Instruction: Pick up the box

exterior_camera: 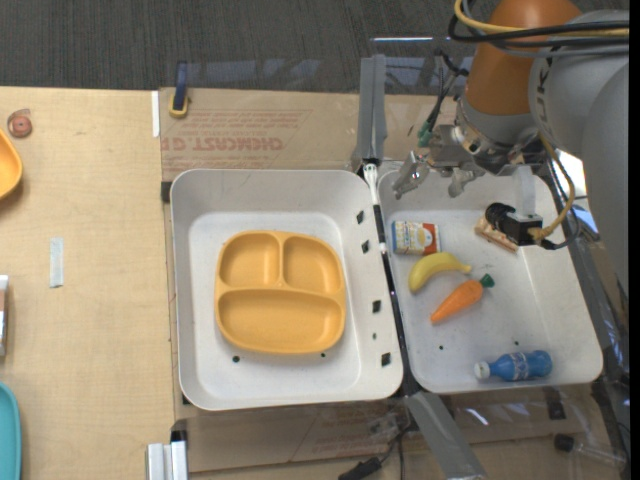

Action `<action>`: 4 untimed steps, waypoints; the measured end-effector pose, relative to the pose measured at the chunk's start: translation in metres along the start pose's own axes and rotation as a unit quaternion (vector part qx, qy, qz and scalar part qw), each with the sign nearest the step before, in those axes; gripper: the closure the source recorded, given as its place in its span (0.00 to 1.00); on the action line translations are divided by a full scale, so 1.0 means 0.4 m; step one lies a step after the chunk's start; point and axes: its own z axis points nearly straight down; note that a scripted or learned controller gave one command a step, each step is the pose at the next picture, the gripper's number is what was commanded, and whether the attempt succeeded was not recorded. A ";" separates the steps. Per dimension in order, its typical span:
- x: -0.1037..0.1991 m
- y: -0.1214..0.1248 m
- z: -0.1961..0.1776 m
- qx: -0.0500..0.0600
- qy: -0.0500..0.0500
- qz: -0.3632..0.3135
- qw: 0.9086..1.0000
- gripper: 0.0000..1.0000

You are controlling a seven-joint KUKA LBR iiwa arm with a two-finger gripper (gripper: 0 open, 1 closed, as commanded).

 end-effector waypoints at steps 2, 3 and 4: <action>-0.149 0.014 0.228 -0.007 -0.001 -0.116 0.993 0.00; -0.144 -0.182 0.226 -0.005 0.000 -0.153 0.988 0.00; -0.148 -0.301 0.231 -0.009 -0.001 -0.147 0.989 0.00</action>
